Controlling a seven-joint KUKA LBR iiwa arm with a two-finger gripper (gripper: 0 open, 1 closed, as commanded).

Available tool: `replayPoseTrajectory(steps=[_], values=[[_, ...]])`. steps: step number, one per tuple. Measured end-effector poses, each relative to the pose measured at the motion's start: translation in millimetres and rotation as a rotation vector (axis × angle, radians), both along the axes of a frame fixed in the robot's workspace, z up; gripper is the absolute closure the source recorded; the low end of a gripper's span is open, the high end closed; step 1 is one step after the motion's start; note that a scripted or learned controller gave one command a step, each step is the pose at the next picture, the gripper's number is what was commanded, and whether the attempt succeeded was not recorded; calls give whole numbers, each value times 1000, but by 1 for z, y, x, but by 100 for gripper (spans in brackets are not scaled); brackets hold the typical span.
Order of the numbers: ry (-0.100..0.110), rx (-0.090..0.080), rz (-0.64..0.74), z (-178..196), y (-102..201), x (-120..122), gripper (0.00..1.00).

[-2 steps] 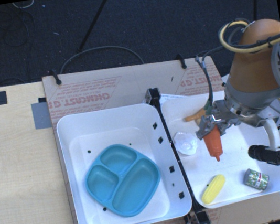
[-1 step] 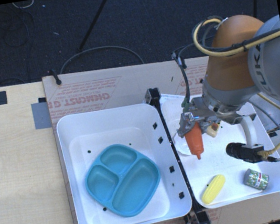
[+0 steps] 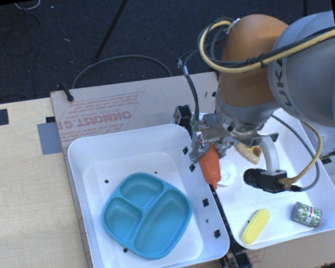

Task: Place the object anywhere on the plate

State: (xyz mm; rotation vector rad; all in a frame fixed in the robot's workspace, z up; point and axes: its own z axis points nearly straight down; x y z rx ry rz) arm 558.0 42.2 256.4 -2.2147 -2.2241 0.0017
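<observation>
1. The carrot (image 3: 210, 167), an orange toy, hangs upright from the claw (image 3: 209, 150), with its lower tip over the divider between the two bins.
2. The claw pinches the carrot's upper end; the fingers sit on either side of it, so the grasp looks real, not a near miss.
3. The carrot appears lifted clear of the bin floor, though its exact height cannot be read from this slanted view.
4. The plate (image 3: 146, 214), blue with three compartments, lies in the left bin (image 3: 82, 157), bare and well apart from the carrot.
5. Judged from this, the pick is done and the carry is about halfway: the carrot is at the border of the bins, not yet over the plate.
6. What is left: move left and toward the camera until the carrot is above the plate, lower, and release.
7. A white disc (image 3: 226, 175) lies just beside the carrot's tip in the right bin (image 3: 333, 210).
8. Also in that bin are a corn cob (image 3: 255, 225), a green can (image 3: 307, 214), and a tan item (image 3: 248, 150) partly hidden by the arm (image 3: 310, 74).
9. Both bins rest on the counter (image 3: 22, 218).
</observation>
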Motion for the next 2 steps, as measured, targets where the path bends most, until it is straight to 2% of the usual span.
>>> replayPoseTrajectory(steps=[1, 2], values=[[0, -2, -1, -20, 50, 19, 100], [1, -2, -2, -19, 49, 18, 0]])
